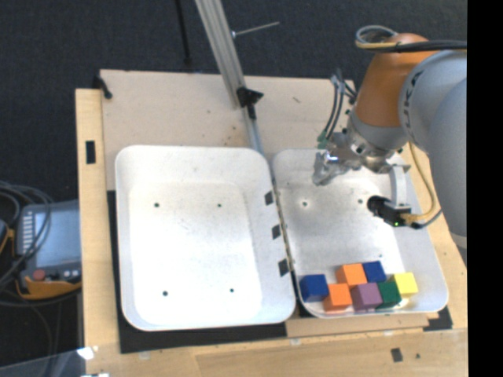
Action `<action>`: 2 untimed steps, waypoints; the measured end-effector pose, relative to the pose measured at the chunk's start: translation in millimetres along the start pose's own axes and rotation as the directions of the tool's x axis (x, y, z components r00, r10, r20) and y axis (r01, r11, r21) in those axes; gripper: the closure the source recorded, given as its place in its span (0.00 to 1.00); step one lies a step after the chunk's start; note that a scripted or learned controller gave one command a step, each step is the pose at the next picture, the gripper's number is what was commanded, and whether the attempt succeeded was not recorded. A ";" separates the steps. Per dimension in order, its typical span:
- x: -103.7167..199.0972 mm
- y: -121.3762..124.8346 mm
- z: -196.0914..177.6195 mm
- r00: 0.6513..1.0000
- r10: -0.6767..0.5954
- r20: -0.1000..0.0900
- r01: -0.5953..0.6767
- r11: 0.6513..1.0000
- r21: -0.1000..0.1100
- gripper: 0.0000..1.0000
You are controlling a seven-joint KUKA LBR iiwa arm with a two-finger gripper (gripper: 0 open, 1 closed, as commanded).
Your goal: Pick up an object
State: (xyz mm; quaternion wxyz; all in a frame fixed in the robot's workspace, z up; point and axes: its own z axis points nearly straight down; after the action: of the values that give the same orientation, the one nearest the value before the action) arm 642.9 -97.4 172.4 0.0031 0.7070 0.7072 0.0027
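The grey arm's two-finger gripper point(324, 169) is hovering over the far left part of the right shallow white bin point(338, 218); whether it is open or closed cannot be told. The cubes are lying well apart from it, clustered at the bin's near edge. Seven cubes are showing: two blue point(313, 287) point(374, 271), two orange point(353, 274) point(339, 294), one purple point(366, 295), one green point(389, 291), one yellow point(405, 283). The left white bin point(196, 234) is sitting beside it.
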 end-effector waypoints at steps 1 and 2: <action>-0.4 -7.0 -59.3 1.000 -0.003 0.000 0.003 1.000 0.000 1.00; -1.2 -5.6 -89.0 1.000 -0.003 -0.001 0.003 1.000 0.003 1.00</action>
State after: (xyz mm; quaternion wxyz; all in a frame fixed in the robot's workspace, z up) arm 636.6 -98.6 261.4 0.0018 0.7060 0.7082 0.0018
